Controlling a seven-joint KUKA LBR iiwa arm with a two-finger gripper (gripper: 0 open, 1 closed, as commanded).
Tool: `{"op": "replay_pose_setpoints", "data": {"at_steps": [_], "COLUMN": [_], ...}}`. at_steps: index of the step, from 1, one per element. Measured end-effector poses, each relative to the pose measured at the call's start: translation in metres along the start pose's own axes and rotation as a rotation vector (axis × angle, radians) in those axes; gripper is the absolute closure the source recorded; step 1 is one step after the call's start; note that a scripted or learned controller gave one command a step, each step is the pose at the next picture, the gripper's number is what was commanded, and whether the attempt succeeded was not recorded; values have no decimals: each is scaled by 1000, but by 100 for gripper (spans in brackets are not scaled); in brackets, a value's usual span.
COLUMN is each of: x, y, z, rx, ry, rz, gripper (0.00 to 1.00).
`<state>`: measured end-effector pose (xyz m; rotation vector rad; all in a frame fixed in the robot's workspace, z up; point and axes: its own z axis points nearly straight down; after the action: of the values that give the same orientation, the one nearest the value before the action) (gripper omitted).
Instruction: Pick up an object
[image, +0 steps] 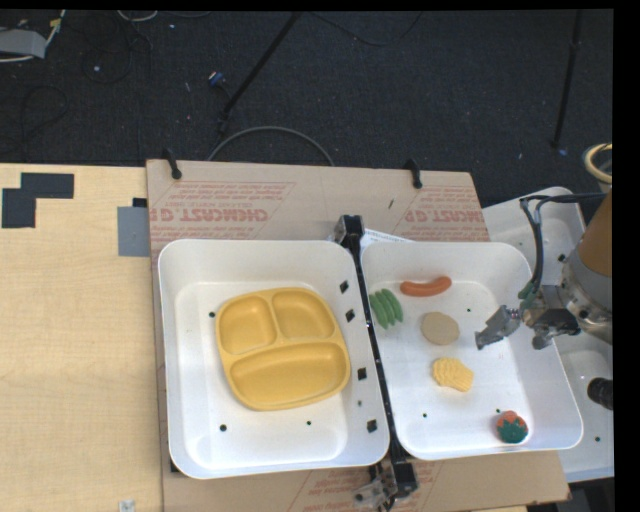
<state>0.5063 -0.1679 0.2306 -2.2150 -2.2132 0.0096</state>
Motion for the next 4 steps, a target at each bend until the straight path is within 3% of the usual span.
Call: {"op": "replay_pose_setpoints", "data": {"at_steps": [1,2,4], "x": [0,5,1], "y": [2,7,2], "z": [-4,58,140], "rx": [-8,-2,-12], "ry": [-2,0,2], "rz": [-1,-1,-1], "gripper": [0,0,0]}}
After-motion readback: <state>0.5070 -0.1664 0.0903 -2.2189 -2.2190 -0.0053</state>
